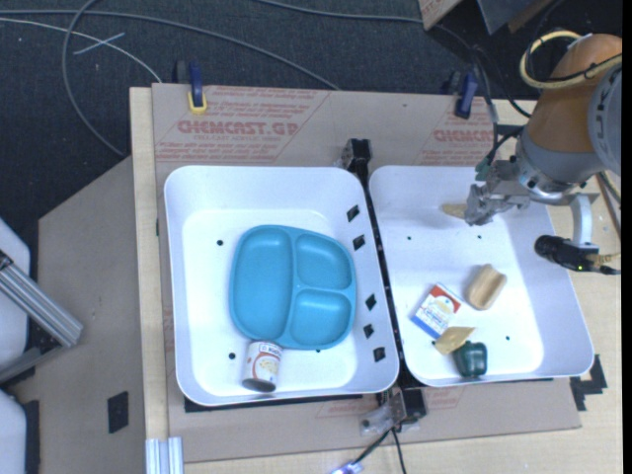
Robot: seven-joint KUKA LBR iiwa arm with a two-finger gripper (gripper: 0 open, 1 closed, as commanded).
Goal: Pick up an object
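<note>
Right now the gripper (478,208) hovers over the right bin's (553,363) far end; can't tell if fingers are released or clenched. Bread roll (486,287), small carton (435,311) & green pepper (471,359) lie nearer, apart from it

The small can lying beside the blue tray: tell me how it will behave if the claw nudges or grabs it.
The small can lies on its side in the left bin, so a nudge would probably roll it. Its rounded wall may slip from a two-finger pinch. It touches or nearly touches the blue divided tray, which might block rolling that way.
</note>
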